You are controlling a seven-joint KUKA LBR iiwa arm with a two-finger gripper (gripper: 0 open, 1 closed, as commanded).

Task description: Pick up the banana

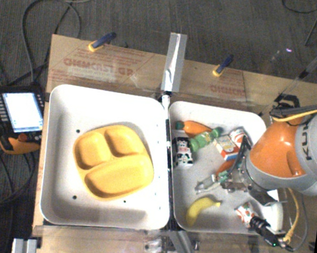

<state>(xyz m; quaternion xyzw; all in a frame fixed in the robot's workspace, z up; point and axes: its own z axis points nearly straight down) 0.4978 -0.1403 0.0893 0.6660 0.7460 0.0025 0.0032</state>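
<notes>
Two shallow white bins sit side by side on the bench. The left bin carries a yellow divided plate lying near its middle. The right bin holds a scatter of small things and the arm's working end.

The banana lies in the right bin close to its front wall, curved, its upper end pointing toward the right and its lower end toward the front edge. The jaws hang just above and slightly to the right of it in the picture, metal fingers reaching leftward from the wrist. They sit near the banana's upper end but apart from it; nothing shows between them, and they look spread rather than closed, though the small size makes the exact gap hard to read.

Further back in the same bin lie a carrot, a green bottle just beside it, a small black-and-white carton near the dividing wall, and a red-and-white box toward the right. A red-and-white packet rests at the front right, partly under the arm. The arm's orange band covers the bin's right side. A handheld pendant with a lit screen lies off the bench to the left.
</notes>
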